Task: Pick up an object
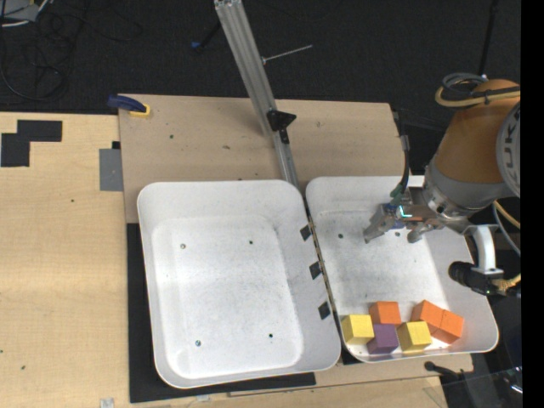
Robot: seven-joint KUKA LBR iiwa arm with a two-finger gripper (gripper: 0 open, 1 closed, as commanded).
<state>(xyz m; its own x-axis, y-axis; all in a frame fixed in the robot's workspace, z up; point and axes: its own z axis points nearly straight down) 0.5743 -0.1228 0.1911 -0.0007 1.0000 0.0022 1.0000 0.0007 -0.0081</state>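
Observation:
Several foam blocks lie along the near edge of the right bin (357, 195): a yellow block (358, 327), an orange block (385, 313), a purple block (385, 338), a second yellow block (416, 336) and a larger orange block (440, 320). My gripper (394, 230) hangs over the upper middle of that bin, well behind the blocks. Its two fingers stand apart, with nothing between them.
The left bin (161, 206) sits beside the right one, with black clips along the shared edge. A slanted aluminium rail (253, 75) rises behind the bins. Bare wooden bench extends left and behind.

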